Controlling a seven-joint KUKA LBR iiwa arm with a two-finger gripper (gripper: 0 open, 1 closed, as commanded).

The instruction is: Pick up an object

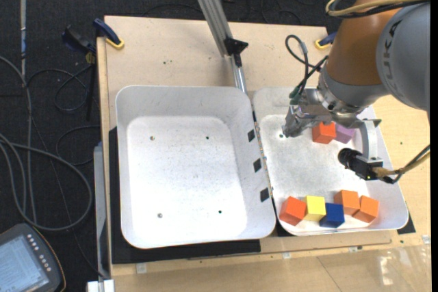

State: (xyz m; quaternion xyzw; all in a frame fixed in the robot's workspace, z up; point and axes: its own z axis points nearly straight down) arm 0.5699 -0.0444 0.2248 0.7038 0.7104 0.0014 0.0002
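Blocks lie in the right bin (301, 167), the one nearer the arm (383, 44). Five sit along its near rim: an orange cube (293, 210) at the left, a yellow cube (315, 206) touching it, a blue cube (333, 215) just beside that, then two more orange cubes (349, 200) and (368, 208) close together. Apart from that row, near the far side of the bin, an orange block (324, 133) rests with a purple block (344, 133) touching its right side. The gripper (295, 125) hangs just to the left of that orange block, low over the bin floor; whether the fingers are wide or narrow I cannot tell, since the wrist hides most of them, and no block appears between them. The left bin (185, 161) sits beside the right one on the wooden table (171, 51). Two yellow-tipped clamps (109, 34) grip the table's far edge.
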